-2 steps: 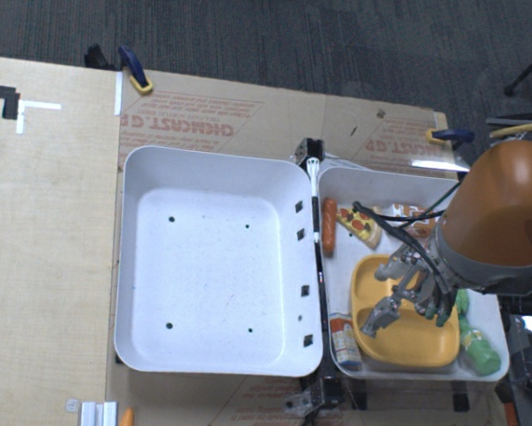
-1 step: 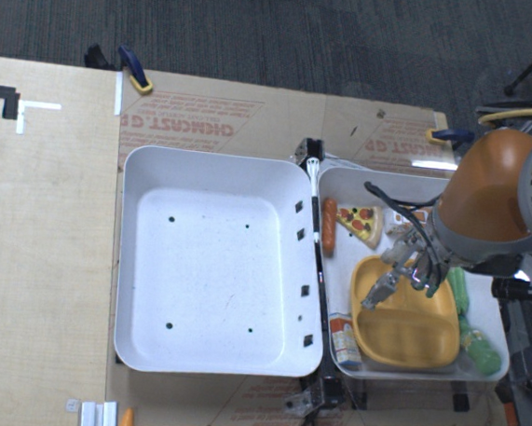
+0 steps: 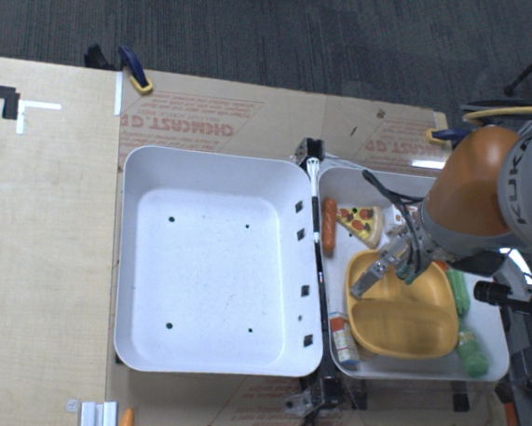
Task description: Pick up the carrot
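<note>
Orange and slim, the carrot (image 3: pixel 327 226) lies in the right bin (image 3: pixel 484 380), tight along the wall that bin shares with the left bin (image 3: pixel 209 267). Its long axis runs with that wall, top to bottom of the camera view, one end towards the far rim and the other pointing down the bin.

From the carrot, the end effector (image 3: pixel 369 281) sits to the right and a little nearer the camera, over the near-left rim of the yellow bowl (image 3: pixel 405 328). So the carrot lies up and to the left of it, near but apart. I cannot tell from here whether it is open or closed, and I see nothing carried in it.

A pizza slice (image 3: pixel 359 222) lies just right of the carrot, between it and the arm's wrist. A small bottle (image 3: pixel 341 341) lies along the same wall, below the carrot.

By my judgement, the coming move is a short shift towards that wall, and the grip would need to close across the carrot's width, with little room on the wall side.
</note>
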Controlling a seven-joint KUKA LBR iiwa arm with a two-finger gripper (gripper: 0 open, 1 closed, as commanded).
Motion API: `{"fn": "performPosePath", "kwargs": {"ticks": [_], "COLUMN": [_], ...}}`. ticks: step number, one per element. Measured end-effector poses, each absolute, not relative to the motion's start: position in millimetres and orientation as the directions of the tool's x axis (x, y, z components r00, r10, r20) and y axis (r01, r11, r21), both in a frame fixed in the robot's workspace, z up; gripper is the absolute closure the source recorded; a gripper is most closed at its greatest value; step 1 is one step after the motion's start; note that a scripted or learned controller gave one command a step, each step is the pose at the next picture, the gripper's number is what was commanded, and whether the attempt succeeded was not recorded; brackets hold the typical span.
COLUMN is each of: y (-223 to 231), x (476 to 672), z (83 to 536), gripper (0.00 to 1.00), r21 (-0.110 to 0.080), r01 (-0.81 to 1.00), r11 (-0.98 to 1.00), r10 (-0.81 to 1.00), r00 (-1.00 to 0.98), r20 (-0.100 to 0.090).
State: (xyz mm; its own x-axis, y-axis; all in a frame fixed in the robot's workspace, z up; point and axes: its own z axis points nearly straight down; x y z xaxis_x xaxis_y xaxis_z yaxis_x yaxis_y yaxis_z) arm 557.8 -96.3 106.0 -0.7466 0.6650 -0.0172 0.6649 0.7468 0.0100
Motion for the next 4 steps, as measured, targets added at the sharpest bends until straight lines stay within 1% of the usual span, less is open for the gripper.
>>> {"fn": "performPosePath", "kwargs": {"ticks": [1, 2, 3, 4], "y": [-97, -6, 52, -30], "x": [559.1, 562.0, 585.8, 579.4], "z": [113, 192, 191, 202], "gripper": [1.0, 1.0, 1.0, 1.0], "r21": [0.01, 0.002, -0.001, 0.0], "r01": [0.663, 0.68, 0.731, 0.678], "r11": [0.749, 0.733, 0.682, 0.735], "r10": [0.663, 0.68, 0.731, 0.678], "r00": [-0.748, -0.733, -0.682, -0.735], "r20": [-0.024, -0.003, -0.002, -0.003]}}
